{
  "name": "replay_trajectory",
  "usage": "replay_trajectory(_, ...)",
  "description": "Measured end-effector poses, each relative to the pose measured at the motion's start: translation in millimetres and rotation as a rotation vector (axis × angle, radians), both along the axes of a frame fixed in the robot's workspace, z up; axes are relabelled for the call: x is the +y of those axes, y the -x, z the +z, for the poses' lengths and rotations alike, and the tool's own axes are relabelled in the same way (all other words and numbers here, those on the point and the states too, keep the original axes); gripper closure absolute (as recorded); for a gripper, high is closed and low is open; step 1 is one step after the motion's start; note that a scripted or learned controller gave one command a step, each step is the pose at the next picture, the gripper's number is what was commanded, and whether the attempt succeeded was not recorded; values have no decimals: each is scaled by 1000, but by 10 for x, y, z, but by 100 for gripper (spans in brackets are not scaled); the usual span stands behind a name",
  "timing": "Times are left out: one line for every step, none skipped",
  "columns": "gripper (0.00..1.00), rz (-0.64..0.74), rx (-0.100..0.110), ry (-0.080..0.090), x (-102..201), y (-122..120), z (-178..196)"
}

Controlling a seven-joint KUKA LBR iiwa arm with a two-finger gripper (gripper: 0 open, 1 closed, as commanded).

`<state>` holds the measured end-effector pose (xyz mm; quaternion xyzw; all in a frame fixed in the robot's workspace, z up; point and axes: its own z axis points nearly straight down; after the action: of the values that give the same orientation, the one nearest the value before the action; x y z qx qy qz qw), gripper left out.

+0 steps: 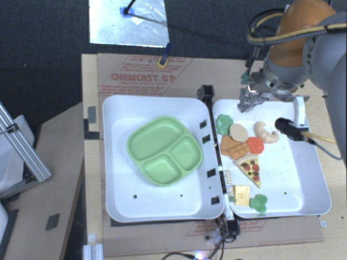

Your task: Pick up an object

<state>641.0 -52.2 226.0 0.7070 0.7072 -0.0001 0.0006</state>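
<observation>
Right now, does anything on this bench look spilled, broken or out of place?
Nothing stands out. The green tray lies flat in the left bin; the toy foods, including a pizza slice, lie loosely in the right bin.

Even, bright light falls from above me. The white bins (162,104) glare slightly, shadows stay soft and short, the foil sheet (129,15) shines, and my arm (303,26) looks slightly blurred.

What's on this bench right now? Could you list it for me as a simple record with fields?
left bin: holds a green divided plate
right bin: toy foods, among them a pizza slice, a shrimp and a cheese piece
arm: reaches in from the right
gripper: over the right bin's far edge
held item: none seen
</observation>
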Motion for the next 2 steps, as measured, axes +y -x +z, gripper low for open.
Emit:
replay_trajectory(100, 6, -3, -1, 66, -134, 90)
replay_trajectory(100, 4, -1, 0, 82, -48, 68)
